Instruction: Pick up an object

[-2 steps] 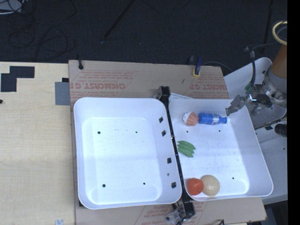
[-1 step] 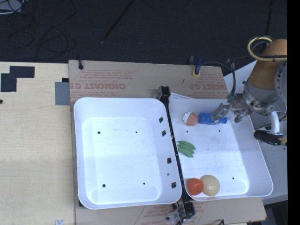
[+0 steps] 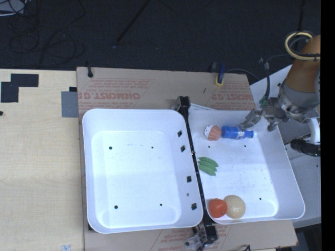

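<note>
With the claw (image 3: 260, 118) spread open and empty just beside the right end of the blue bottle (image 3: 236, 133), which lies in the right bin (image 3: 287, 166), a glancing closure may be expected to roll the bottle aside instead of gripping it.

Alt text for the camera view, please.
The gripper hovers at the far edge of the right bin, beside a blue bottle. That bin also holds a green pea pod, an orange-red ball and a beige ball.
</note>
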